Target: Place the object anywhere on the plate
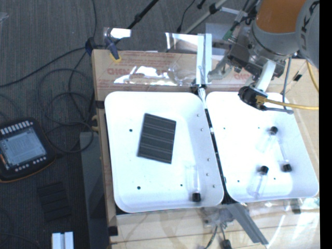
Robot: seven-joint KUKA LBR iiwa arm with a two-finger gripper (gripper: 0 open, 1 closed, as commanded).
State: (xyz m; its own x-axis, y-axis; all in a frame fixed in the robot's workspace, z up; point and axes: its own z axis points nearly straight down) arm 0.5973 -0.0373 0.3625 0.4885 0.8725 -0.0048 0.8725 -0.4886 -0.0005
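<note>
Front edge of the left bin [119,191]: a clear vial [194,182] with a black cap lies right by the rim. Over in the right bin [306,185], three more capped vials [263,171] lie spread apart, open white floor between them. The dark ribbed plate [156,138] lies mid-left bin, with room all round. The gripper [239,60] hangs beyond the far rims, and I can't tell whether it's open or closed. Around the bench there's dark carpet, with a control pendant [21,149] off to the left.
</note>
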